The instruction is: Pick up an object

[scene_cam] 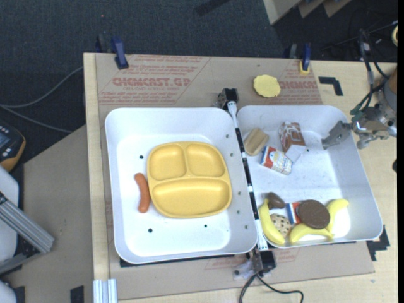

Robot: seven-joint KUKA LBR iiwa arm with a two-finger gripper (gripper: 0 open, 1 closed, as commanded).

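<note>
Yellow divided plate (189,179) in left bin (120,169), sausage (142,192) beside it.

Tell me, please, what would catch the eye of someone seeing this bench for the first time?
The big yellow divided plate in the middle of the left bin stands out first, with an orange sausage lying just to its left. Next comes the heap of toy food in the right bin's near corner, a banana and a brown cookie among it. The gripper sits over that bin's right edge.

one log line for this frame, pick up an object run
pincer: over right bin's right edge, holds nothing | nearest: brown packet | left bin: yellow tray, sausage | pick: not yet done
</note>
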